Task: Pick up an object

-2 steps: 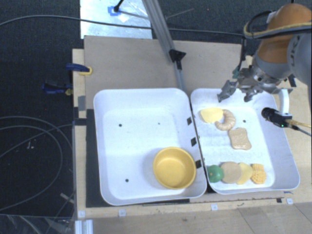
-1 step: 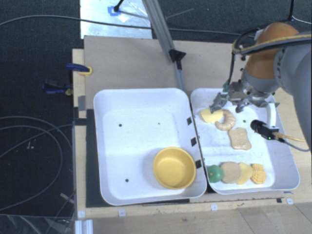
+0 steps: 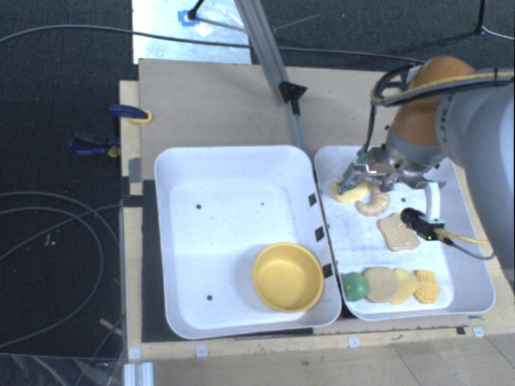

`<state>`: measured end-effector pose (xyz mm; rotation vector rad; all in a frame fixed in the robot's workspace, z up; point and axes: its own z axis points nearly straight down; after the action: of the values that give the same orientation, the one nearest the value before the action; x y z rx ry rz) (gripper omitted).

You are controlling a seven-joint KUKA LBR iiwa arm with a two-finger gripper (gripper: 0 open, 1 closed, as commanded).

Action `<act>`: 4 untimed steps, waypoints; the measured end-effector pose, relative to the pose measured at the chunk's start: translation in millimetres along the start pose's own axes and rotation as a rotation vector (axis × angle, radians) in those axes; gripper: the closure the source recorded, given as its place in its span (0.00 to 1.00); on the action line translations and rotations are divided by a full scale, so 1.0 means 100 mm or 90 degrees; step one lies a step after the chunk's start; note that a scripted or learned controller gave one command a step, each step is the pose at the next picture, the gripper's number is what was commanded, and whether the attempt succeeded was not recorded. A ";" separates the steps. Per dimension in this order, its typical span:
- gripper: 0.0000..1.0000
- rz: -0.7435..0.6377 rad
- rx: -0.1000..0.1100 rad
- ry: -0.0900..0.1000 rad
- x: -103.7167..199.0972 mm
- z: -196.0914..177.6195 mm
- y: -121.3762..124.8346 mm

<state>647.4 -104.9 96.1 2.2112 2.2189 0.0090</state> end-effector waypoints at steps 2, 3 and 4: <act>1.00 0.002 0.002 0.000 -0.07 -0.75 0.00; 1.00 -0.001 0.001 0.001 -0.07 -1.30 0.03; 1.00 -0.002 0.004 0.001 -0.07 -1.47 0.04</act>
<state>650.1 -111.6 243.5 2.2120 2.2261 0.0044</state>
